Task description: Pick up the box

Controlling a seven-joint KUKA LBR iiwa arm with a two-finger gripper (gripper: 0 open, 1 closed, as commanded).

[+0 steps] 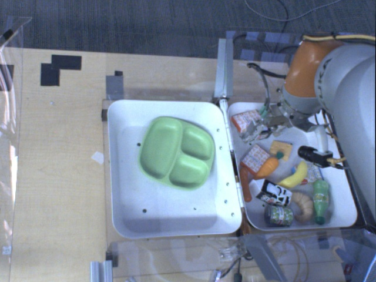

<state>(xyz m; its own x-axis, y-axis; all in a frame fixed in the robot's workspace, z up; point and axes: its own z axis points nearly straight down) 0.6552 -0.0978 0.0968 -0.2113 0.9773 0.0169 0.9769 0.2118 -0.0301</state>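
In the right bin (346, 216), a red and white box (244, 121) lies tilted in the far left corner. My gripper (265, 126) hangs low just to its right, touching or nearly touching its edge. A second red and white patterned box (255, 155) lies a little nearer, next to an orange carrot (268, 167). A black and white carton (275, 192) sits near the bin's front.
The right bin also holds a cheese wedge (282, 148), a banana (294, 175), a croissant (304, 203), a green bottle (321, 200) and a can (278, 215). A green divided plate (176, 151) lies in the left bin (123, 216). The arm covers the right bin's far right.
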